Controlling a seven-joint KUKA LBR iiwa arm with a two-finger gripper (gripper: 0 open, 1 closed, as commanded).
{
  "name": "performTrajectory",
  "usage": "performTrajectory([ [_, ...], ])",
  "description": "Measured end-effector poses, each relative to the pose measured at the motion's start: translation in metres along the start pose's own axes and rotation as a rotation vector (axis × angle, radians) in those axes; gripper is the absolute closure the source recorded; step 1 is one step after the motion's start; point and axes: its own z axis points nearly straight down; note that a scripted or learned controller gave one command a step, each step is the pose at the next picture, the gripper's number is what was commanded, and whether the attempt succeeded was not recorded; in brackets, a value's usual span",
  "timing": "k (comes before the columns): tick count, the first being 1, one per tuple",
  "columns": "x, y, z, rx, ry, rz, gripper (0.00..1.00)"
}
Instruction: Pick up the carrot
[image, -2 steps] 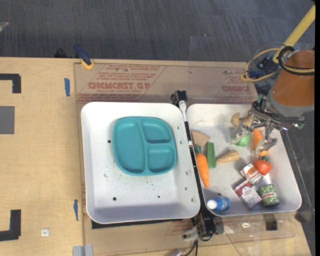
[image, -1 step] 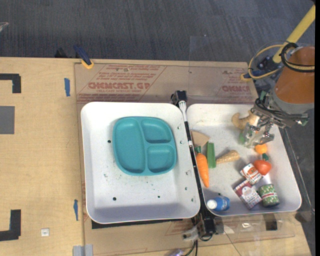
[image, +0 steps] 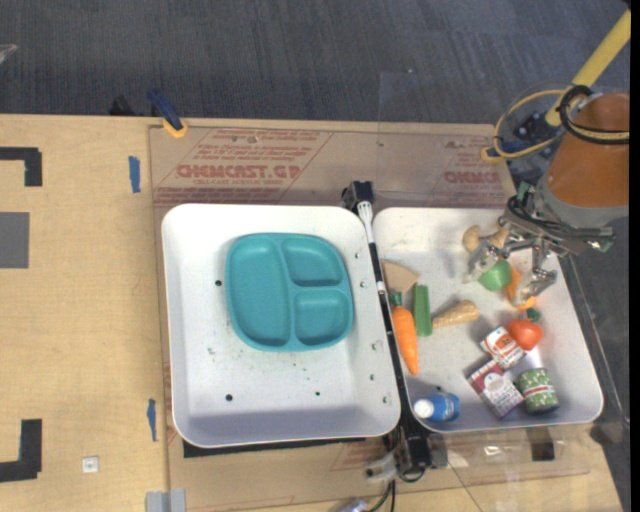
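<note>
The carrot (image: 405, 339) is orange and lies lengthwise in the right bin (image: 580, 400), close to its left wall, pointing toward the front. A green stick-shaped piece (image: 422, 309) lies right beside its upper end. My gripper (image: 515, 262) hangs over the back right part of the same bin, well to the right of the carrot and apart from it. Its metal fingers (image: 543, 268) stand spread, open, above a small green item (image: 495, 275) and a small orange item (image: 515, 288). Nothing is clearly held between them.
The left bin (image: 190, 390) holds a teal divided plate (image: 290, 290). Around the carrot lie a tan wedge (image: 400, 275), a beige stick (image: 455, 315) and a blue-and-white bottle (image: 438, 407). Farther right are a tomato (image: 525, 332), small cans and a box (image: 495, 385).
</note>
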Motion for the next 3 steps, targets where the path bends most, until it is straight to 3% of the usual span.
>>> performTrajectory([
  [1,0.036,0.042,0.015,-0.006,0.011,0.033,0.0],
  [2,0.043,0.073,0.015,0.006,0.028,0.291,0.0],
  [3,0.065,0.095,0.014,0.014,0.028,0.592,0.0],
])
